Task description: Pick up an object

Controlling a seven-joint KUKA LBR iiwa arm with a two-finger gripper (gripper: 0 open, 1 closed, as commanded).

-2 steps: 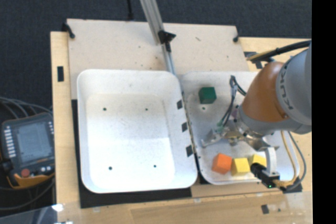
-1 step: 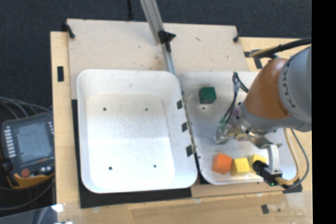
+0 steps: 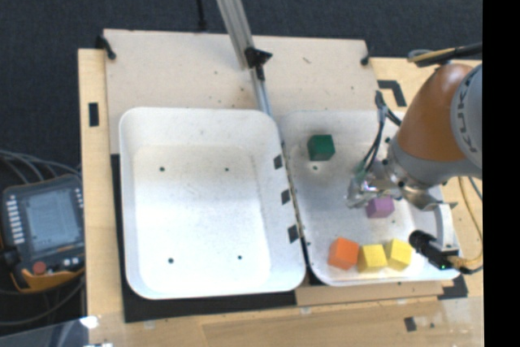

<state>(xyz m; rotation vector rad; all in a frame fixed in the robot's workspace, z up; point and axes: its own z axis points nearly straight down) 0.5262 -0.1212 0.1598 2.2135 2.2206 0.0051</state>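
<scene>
White plastic, shallow and speckled: that is the left bin (image 3: 203, 203), and I have no business in it, since everything worth picking lies in the right white bin (image 3: 325, 191) beside it. A grey aluminium camera post (image 3: 231, 0) slants in from twelve o'clock and meets the bench just above the seam between the bins.

In the right bin, a small green cube (image 3: 321, 147) sits alone toward eleven o'clock, well apart from the rest, the easiest to reach cleanly, I judge. Along the six o'clock wall lie an orange block (image 3: 344, 253), a yellow cube (image 3: 373, 257) and a second yellow block (image 3: 399, 253), touching in a row (crowded against the rim, so awkward to straddle).

My gripper (image 3: 367, 193) hangs near the bin's middle, just beside a small purple block (image 3: 379, 207) at its five o'clock. That closeness suggests the purple block is my target. Whether I am spread wide or closed I cannot tell from this angle, and I cannot see the block held. The pick looks not yet done.
</scene>
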